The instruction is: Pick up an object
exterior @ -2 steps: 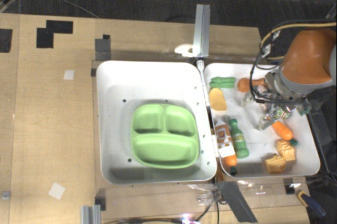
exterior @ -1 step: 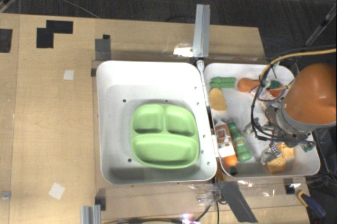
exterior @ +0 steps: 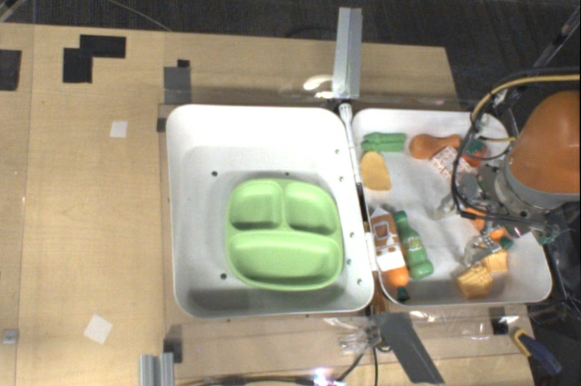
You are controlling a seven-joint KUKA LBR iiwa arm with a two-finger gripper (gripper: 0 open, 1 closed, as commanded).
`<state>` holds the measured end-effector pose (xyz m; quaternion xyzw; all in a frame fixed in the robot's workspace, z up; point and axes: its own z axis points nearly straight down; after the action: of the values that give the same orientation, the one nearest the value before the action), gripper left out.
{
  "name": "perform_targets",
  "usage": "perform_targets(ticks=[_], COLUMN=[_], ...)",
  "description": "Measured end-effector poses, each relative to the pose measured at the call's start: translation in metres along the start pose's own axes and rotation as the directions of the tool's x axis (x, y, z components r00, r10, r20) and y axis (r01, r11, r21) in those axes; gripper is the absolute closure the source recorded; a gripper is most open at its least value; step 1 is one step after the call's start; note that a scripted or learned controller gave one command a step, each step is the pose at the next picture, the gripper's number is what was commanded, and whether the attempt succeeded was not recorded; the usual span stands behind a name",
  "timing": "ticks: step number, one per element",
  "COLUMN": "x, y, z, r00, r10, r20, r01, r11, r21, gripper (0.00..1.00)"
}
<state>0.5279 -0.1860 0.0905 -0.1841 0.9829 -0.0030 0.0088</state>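
Tool low in right bin, grip state unclear; crowded by green bottle, yellow block, orange-capped bottle; green divided tray in left bin.

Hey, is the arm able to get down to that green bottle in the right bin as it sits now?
Probably yes. The green bottle lies flat in the right bin, open from above, and the arm is already over that bin. A white and orange carton lies tight against it, which may crowd one finger.
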Motion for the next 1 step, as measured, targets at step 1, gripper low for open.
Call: perform_targets(ticks=[1], x=[-0.0053], y=[-0.0007], z=[-0.0144], r00=[1.000], r10=[-0.004], r20=[0.014], r01=[0.004], r11=[1.000], r21=[0.008], gripper=[1.00])
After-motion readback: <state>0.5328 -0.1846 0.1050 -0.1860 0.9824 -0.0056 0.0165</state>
